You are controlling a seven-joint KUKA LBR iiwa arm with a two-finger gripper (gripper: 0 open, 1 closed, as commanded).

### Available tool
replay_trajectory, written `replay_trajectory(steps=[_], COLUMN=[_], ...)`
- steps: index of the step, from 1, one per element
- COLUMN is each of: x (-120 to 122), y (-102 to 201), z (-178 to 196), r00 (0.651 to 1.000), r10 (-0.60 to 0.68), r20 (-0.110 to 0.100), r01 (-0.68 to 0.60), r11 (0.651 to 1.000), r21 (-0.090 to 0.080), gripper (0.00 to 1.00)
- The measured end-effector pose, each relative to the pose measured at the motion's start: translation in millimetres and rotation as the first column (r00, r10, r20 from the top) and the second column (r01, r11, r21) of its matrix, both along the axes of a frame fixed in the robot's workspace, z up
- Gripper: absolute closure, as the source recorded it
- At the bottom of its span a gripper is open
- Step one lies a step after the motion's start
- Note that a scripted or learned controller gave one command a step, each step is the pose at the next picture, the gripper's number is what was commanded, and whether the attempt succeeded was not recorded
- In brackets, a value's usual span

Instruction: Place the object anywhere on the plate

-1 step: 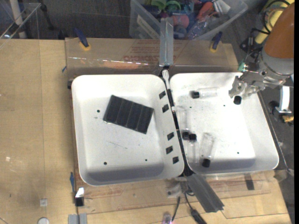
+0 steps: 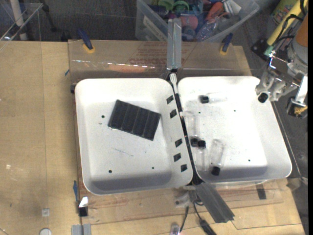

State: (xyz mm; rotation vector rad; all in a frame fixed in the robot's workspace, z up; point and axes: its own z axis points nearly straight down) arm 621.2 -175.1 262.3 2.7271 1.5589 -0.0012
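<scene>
A black ribbed rectangular plate [image 2: 134, 120] lies flat and slightly askew in the left bin [image 2: 88, 175]. The right bin [image 2: 274, 155] holds three small clear tube-like objects with black caps. One [image 2: 211, 99] lies near the far wall, one [image 2: 197, 142] sits close to the divider, and one [image 2: 215, 156] lies toward the near wall with its cap pointing at me. My gripper [image 2: 268, 89] hangs at the right bin's far right corner, above the rim, well away from the tubes and the plate. Nothing is visible in it.
A metal divider strip [image 2: 177, 131] with black tabs runs between the bins. A clear tub of colourful toys [image 2: 195, 9] stands behind the bench. Cables and the arm's body [image 2: 298, 58] crowd the far right. Blue clamps [image 2: 87, 44] hold the back board.
</scene>
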Motion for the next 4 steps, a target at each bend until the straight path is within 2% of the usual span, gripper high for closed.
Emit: replay_trajectory(steps=[1, 2, 3, 4], x=[-10.0, 25.5, -3.7, -108.0], y=[-27.8, -36.6, -39.1, -26.2], z=[45.5, 3.4, 63.6, 101.2], r00=[0.968, 0.928, 0.795, 0.741], r10=[-0.252, -0.373, -0.607, -0.671], r20=[-0.001, -0.001, -0.001, -0.005], r01=[0.252, 0.373, 0.607, 0.671], r11=[0.968, 0.928, 0.795, 0.741], r21=[0.000, 0.000, 0.000, 0.000], gripper=[1.00, 1.00, 1.00, 1.00])
